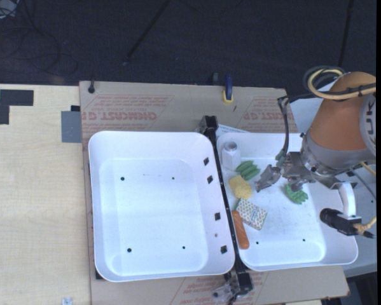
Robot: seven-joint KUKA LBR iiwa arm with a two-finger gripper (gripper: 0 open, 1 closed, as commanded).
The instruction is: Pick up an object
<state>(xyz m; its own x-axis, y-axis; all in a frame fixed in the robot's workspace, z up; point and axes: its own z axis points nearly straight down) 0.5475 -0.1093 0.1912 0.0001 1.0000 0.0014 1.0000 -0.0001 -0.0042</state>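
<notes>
1. White bins: two, left bin (pixel 107 170) and right bin (pixel 292 253).
2. Green pieces: two, one (pixel 247 169) near the divider, one (pixel 297 195) under the arm.
3. Yellow lump (pixel 240 187): one.
4. Orange stick (pixel 241 230): one.
5. Patterned packet (pixel 251 213): one.
6. Small white cup (pixel 230 151): one.

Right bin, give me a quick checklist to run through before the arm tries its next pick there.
1. Objects within reach in the right bin: ok. A yellow piece, an orange carrot-like piece, a patterned packet, a green piece, a second green piece and a small white cup lie there.
2. Gripper over the bin: ok, it hangs near the yellow piece.
3. Nothing already held: ok, no object sits between the jaws.
4. Jaw opening: cannot tell.
5. Target stands apart: not ok, the yellow piece, packet and carrot-like piece crowd against the divider side.
6. Cables clear of the wrist: cannot tell.
</notes>
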